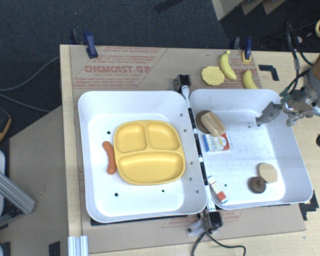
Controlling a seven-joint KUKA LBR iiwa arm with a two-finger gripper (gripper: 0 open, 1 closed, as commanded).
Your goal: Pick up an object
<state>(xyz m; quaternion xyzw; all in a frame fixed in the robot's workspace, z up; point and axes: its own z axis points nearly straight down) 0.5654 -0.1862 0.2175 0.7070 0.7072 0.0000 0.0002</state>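
My pincer (279,112) hangs over the right bin's (288,193) far right rim, fingers spread apart and gripping nothing. Below it in that bin lie a bread roll (213,124), a small carton (216,143), a tan cookie (267,172) and a brown puck (257,184).

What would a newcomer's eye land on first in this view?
The yellow divided plate in the middle of the left bin, with an orange sausage lying beside it. Next, the pincer hanging over the right bin's upper right corner, and two toy bananas on the board beyond.
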